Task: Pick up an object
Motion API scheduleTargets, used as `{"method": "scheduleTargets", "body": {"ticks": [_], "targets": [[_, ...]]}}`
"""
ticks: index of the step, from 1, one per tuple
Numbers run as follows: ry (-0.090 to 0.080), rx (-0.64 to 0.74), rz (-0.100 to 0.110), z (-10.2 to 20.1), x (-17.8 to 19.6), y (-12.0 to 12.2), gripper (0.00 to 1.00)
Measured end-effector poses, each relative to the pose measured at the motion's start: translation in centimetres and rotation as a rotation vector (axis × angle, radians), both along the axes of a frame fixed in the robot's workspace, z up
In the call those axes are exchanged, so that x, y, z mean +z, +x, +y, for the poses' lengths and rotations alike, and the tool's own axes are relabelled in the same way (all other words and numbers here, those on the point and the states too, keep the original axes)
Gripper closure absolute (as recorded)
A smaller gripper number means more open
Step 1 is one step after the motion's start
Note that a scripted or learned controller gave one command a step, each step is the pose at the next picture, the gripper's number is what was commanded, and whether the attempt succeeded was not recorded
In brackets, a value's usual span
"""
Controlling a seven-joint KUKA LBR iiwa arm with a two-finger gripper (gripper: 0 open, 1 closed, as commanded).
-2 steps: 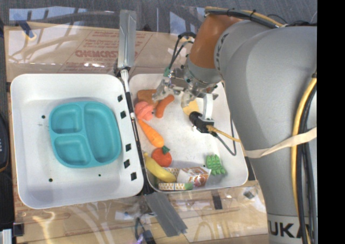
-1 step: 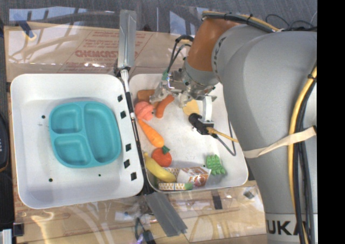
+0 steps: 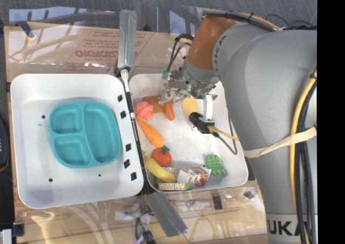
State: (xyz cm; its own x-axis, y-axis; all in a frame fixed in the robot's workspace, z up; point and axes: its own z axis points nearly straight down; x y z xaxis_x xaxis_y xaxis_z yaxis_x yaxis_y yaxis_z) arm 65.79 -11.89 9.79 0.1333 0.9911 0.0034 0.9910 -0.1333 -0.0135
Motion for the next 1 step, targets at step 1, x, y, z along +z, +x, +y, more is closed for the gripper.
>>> {"method": "scheduleTargets", "body": {"ticks": [1], "targets": [[0.000, 0.000, 0.000, 0.02, -0.01, 0.00, 0.00]]}}
